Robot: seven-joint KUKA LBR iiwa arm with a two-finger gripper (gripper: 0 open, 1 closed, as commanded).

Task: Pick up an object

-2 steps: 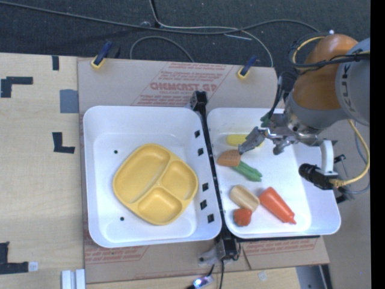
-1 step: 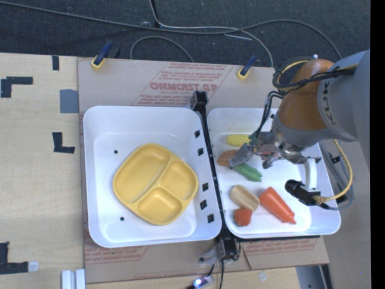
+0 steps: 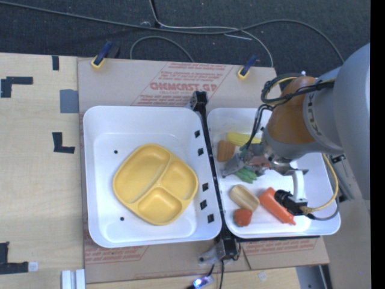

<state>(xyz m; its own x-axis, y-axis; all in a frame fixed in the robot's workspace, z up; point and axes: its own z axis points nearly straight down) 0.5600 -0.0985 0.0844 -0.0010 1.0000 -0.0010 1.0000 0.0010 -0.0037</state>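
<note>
Surface (image 3: 36,179): pale wood, dark tape marks at left. Printed cardboard sheet (image 3: 180,83) lies flat on it, clamped at far edge by two yellow-blue clips (image 3: 101,56). Two white bins rest on cardboard, touching: left bin (image 3: 96,131), right bin (image 3: 325,224).

The table (image 3: 36,179) has a pale wood-grain top, marked with several dark grey angular patches along its left side. A brown cardboard sheet (image 3: 180,83) lies flat on it, printed with red lettering near the far edge. Two clamps with yellow tips and blue handles, one clamp (image 3: 101,55) at the far left corner and another clamp (image 3: 246,68) at the far right, hold the sheet at that edge. Beyond the table, the floor (image 3: 72,5) is dark speckled carpet. Thin black cables (image 3: 198,26) run across it and loop toward the cardboard. Lighting is even, without hard shadows.
</note>
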